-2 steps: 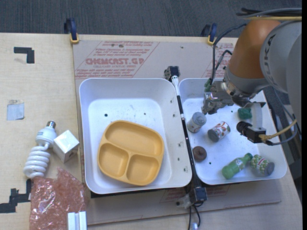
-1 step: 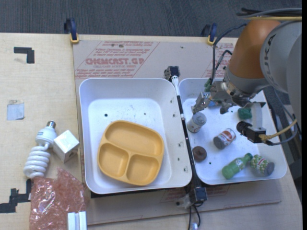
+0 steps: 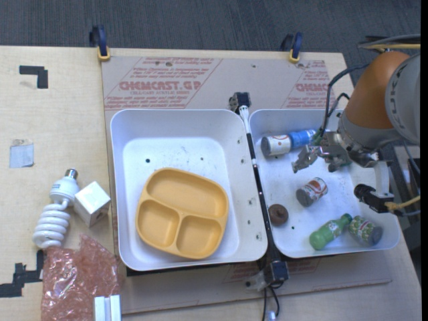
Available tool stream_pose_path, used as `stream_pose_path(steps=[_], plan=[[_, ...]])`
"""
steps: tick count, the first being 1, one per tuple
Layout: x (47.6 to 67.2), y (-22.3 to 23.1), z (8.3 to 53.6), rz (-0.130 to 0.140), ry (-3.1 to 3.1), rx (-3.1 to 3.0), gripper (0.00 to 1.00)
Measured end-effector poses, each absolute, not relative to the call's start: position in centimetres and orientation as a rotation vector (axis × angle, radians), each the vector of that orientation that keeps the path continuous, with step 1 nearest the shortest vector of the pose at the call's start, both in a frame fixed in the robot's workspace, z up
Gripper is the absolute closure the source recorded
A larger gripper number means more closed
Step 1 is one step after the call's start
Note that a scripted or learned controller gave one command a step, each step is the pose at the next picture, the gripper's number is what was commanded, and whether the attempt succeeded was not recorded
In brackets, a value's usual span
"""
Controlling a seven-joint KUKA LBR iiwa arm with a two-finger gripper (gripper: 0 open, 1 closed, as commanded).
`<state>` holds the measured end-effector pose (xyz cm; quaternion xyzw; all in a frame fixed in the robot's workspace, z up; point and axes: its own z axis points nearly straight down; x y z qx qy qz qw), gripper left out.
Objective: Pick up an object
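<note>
On the far left of the desk [image 3: 60, 99] you have a spiral light bulb [image 3: 55, 214], a small white cube [image 3: 92, 202] touching it, and a crumpled pink wrapper [image 3: 75, 277] below them, all outside the bins. The left bin [image 3: 127, 146] carries a yellow divided tray [image 3: 182, 212] and nothing you would want to grab.

Your candidates are all in the right bin [image 3: 284, 246]. Moving across it: a brown disc [image 3: 278, 213] near the dividing wall, a white bottle with a blue cap [image 3: 289, 142] lying on its side at the top, a small can [image 3: 311, 191] tipped over in the middle, and a green bottle [image 3: 330, 232] lying just beside a small green-labelled jar [image 3: 365, 229] in the lower corner.

The end effector [image 3: 319, 155] hangs low over the bin, between the white bottle and the can, close to both. You cannot tell from this angle whether its fingers are spread or closed, and nothing visibly sits between them.

My worry is that the can and bottle are both round and lying down, so an off-centre close would likely roll them away instead of catching them. Sitting between two items, the end effector could also nudge one while closing on the other, or close on bare bin floor.
</note>
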<state>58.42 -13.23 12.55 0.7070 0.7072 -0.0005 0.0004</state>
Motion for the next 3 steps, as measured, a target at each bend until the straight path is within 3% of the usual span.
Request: stream_pose_path(steps=[1, 2, 3], plan=[[55.21, -11.15, 9.43, 0.003, 2.215, 2.219, 0.00], [55.27, -11.15, 10.35, 0.003, 2.215, 2.219, 1.00], [55.26, -11.15, 10.35, 0.003, 2.214, 2.220, 0.00]])
